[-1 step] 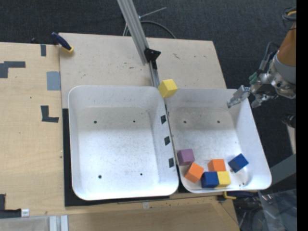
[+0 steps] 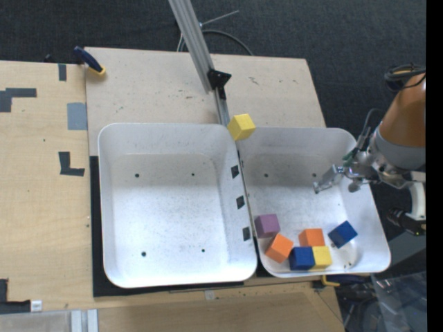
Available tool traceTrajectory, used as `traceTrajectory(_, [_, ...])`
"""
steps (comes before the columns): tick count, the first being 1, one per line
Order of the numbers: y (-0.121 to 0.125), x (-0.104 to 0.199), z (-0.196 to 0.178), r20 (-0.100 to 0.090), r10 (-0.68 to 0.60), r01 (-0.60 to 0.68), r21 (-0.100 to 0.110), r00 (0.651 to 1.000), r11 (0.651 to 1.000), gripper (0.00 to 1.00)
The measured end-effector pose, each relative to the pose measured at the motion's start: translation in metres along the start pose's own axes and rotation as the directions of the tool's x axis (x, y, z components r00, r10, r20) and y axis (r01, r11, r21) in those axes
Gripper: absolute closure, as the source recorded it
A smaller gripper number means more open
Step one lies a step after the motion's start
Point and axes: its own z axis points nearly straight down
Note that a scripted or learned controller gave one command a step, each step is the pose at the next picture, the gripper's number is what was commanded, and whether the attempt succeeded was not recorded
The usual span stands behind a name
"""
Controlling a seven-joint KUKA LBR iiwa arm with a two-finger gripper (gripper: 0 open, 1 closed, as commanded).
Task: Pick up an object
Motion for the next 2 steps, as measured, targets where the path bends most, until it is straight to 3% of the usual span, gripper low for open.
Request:
traceTrajectory(1, [-0.057, -0.001, 0.068, 0.001, 0.002, -0.002, -0.005, 1.000, 1.000, 0.00])
traceTrajectory(2, [-0.058, 0.028, -0.041, 0.004, -0.004, 0.004, -0.017, 1.000, 1.000, 0.00])
